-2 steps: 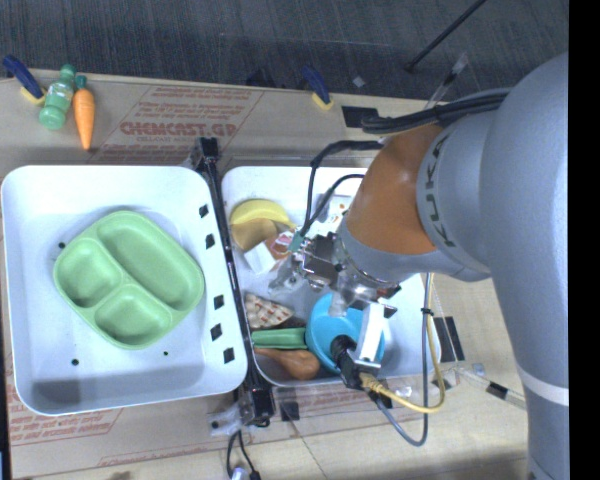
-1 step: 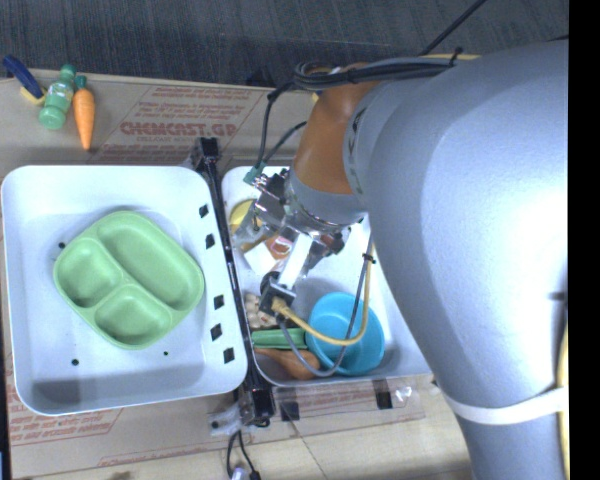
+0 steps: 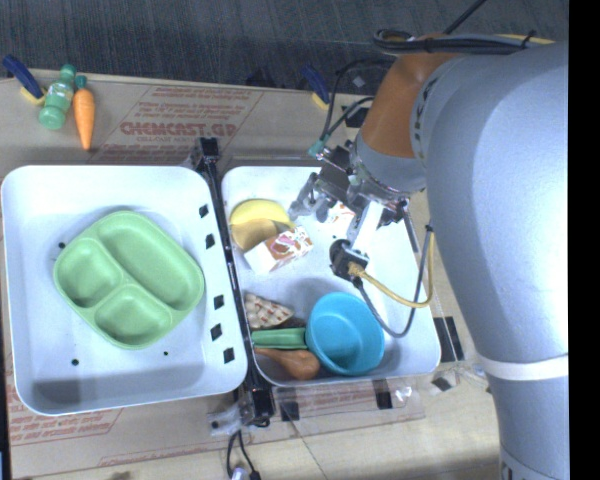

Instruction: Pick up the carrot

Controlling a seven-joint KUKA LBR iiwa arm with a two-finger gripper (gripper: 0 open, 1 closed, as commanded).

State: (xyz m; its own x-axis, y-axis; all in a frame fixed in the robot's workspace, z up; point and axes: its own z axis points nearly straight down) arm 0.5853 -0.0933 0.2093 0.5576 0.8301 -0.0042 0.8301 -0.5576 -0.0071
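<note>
Two candidates for the target, so settle that first

- Carrot (image 3: 83,118): orange, green top, lying on the cardboard (image 3: 180,118) of the bench outside both bins. Far up-left of the bowl (image 3: 345,333), beyond the plate (image 3: 130,278), just beside a green bottle (image 3: 56,101)
- Orange-brown piece (image 3: 292,364): touching the bowl's lower-left side, with a green strip (image 3: 278,338) just above it. It may be a second carrot; too small to tell
- Jaws: above the bowl, over the right bin (image 3: 420,353), close to the banana (image 3: 257,218) and the small carton (image 3: 285,248). Cannot tell how wide they stand; nothing seen between them

Judgement: step in hand is the approach, with no grasp yet.

How to do it well:
- If the clear carrot is meant, the arm (image 3: 480,168) has a long reach away from the bowl, across the left bin. Lift clear of the bin walls before travelling
- Set the jaws across the carrot's thick end, not along it; the taper will slip
- Keep off the bottle on the side facing away from the bowl
- If the piece by the bowl is meant, come down on its side away from the bowl, or the bowl rim blocks one jaw
</note>
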